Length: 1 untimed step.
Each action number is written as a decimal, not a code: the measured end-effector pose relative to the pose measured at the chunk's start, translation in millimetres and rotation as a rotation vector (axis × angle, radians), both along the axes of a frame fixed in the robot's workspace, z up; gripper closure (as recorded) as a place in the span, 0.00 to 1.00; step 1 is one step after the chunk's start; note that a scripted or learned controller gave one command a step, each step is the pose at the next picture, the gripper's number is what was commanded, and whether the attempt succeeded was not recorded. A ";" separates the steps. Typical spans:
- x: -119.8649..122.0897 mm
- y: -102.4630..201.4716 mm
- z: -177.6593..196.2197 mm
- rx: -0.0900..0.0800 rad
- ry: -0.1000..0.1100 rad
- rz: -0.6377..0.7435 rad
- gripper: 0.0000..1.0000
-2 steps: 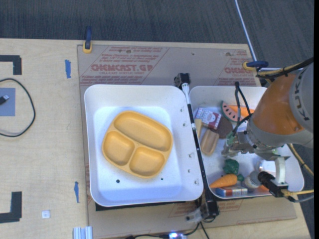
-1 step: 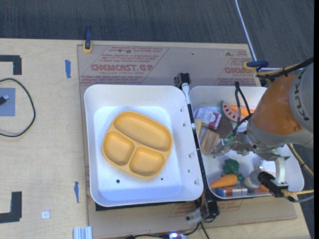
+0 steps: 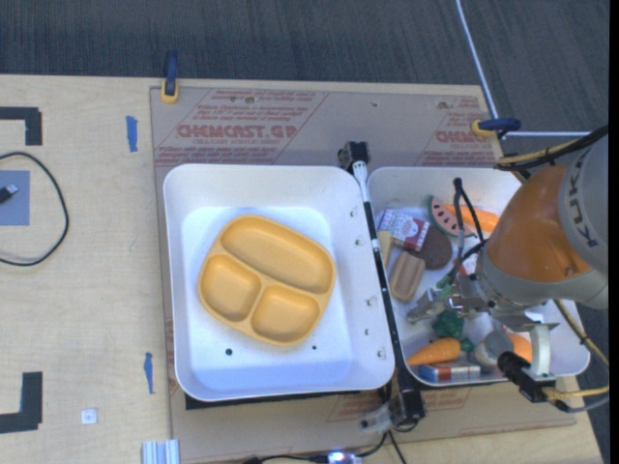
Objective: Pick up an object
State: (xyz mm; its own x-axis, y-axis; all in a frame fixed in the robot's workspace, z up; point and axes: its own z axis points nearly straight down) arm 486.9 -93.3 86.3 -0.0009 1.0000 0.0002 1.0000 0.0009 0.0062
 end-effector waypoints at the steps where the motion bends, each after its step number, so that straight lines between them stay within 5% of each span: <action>1: 2.4 -0.9 11.5 -0.003 -0.008 -0.001 1.00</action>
